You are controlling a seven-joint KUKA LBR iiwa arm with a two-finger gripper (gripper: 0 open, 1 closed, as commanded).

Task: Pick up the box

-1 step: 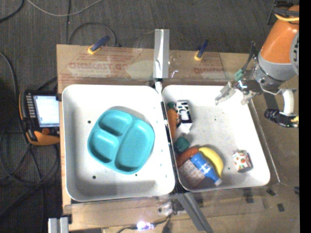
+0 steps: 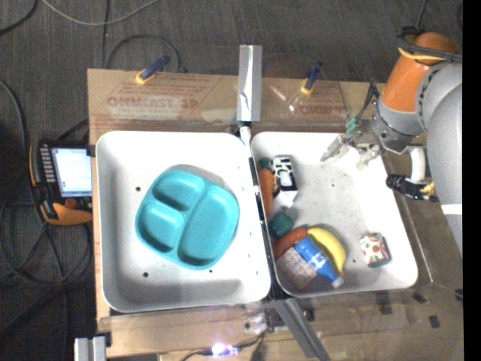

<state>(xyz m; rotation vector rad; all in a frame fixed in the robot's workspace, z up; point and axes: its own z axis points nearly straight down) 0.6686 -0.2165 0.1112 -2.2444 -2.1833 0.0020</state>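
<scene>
- Dark grey carpet (image 2: pixel 188 21) lies all around the bench, with thin cables running over it.
- On the bench a brown cardboard sheet (image 2: pixel 173 104) sits behind two white bins, held by two blue and yellow clamps (image 2: pixel 152 68).
- The left bin (image 2: pixel 113 269) holds a big teal plate (image 2: pixel 188 216) with three parts, resting near the middle.
- The right bin (image 2: pixel 398 269) holds many small things.
- The grey arm (image 2: pixel 443 119) with its orange band reaches in over the right bin's back right corner.
- The gripper (image 2: pixel 349 151) hangs over the back of the right bin. Its fingers (image 2: pixel 332 153) are spread apart and nothing is between them.
- A handheld screen (image 2: pixel 64 179) in an orange case lies off the left bin's left side.
- A yellow banana (image 2: pixel 331 248) lies near the front edge of the right bin.
- A blue bottle (image 2: pixel 316 263) lies touching the banana, over a brownish packet (image 2: pixel 293 271).
- A black and white box (image 2: pixel 284 174) lies near the back left corner of the right bin, well apart from the gripper.
- An orange carrot (image 2: pixel 266 190) lies along the left wall, just beside the box.
- A small teal block (image 2: pixel 282 222) sits between the box and the banana.
- A little white box with red marks (image 2: pixel 374 250) sits near the front right corner.
</scene>
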